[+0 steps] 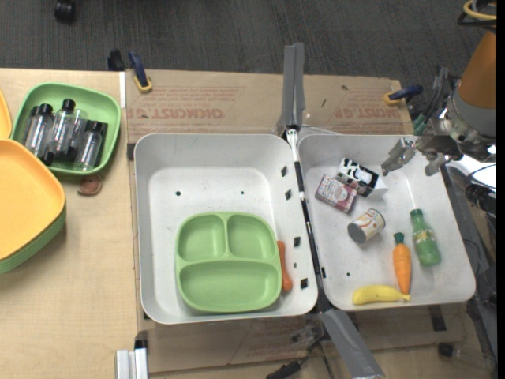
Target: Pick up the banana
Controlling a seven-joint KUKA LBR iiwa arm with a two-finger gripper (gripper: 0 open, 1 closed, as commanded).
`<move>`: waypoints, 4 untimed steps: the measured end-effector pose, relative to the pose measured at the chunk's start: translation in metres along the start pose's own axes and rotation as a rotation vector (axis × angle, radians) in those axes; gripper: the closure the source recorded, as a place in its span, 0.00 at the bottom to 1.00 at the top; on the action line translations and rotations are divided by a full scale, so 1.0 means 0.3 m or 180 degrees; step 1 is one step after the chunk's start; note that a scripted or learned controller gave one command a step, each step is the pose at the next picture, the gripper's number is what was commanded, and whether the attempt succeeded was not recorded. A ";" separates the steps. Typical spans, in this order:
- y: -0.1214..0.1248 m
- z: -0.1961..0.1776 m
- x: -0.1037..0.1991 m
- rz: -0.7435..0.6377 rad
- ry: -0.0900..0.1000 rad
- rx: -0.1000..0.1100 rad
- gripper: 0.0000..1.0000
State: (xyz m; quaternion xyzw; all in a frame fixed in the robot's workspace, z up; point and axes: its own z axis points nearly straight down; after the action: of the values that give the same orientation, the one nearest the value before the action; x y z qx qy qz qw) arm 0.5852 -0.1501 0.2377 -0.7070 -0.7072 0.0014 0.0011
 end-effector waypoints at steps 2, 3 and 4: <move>-0.120 0.490 -0.014 -0.0321 0.0002 -0.0004 0.00; -0.097 0.488 -0.049 -0.0177 0.0000 -0.0011 0.00; -0.073 0.487 -0.121 -0.0069 0.0030 -0.0004 0.00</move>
State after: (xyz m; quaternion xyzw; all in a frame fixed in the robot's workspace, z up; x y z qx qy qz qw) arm 0.5628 -0.1865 0.0919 -0.6993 -0.7148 -0.0024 0.0039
